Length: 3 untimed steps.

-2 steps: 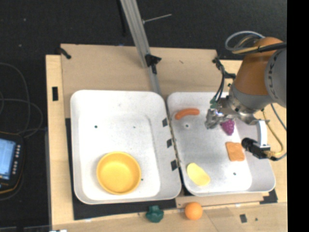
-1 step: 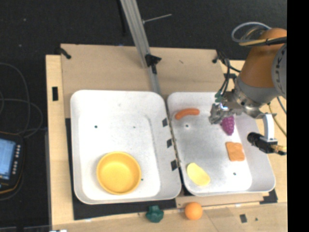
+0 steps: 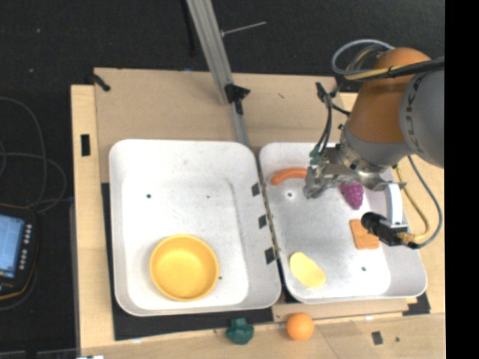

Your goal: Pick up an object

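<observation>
Orange carrot-shaped toy (image 3: 287, 176) lies unlifted just beside the grey two-finger gripper (image 3: 314, 186), whose grip state cannot be told; picking remains.

A pale wooden bench top (image 3: 172, 111) sits on a dark, speckled floor (image 3: 90, 21) that fills the far side and the left. A grey metal rail (image 3: 213, 47) slants from the far edge down toward the bench's middle. On the left, black cables (image 3: 34, 163) loop over the floor near a handheld control pendant (image 3: 13, 249) with a lit screen.
</observation>
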Available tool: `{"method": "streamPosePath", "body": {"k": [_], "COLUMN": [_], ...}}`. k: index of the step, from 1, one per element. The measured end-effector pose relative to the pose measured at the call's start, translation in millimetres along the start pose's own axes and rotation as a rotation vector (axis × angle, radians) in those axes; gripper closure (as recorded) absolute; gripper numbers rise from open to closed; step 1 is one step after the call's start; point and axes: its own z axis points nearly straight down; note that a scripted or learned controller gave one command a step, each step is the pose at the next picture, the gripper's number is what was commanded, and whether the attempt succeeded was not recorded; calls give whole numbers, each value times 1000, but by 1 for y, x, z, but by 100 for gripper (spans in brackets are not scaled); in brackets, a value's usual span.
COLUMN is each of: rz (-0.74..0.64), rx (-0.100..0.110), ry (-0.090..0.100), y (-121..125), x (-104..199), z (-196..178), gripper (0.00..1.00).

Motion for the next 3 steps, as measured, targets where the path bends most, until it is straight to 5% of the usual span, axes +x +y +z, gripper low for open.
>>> {"method": "streamPosePath", "body": {"k": [3], "rz": [-2], "rx": [-2], "ry": [1], "y": [-5], "x": [157], "z": [-28], "gripper": [100]}}
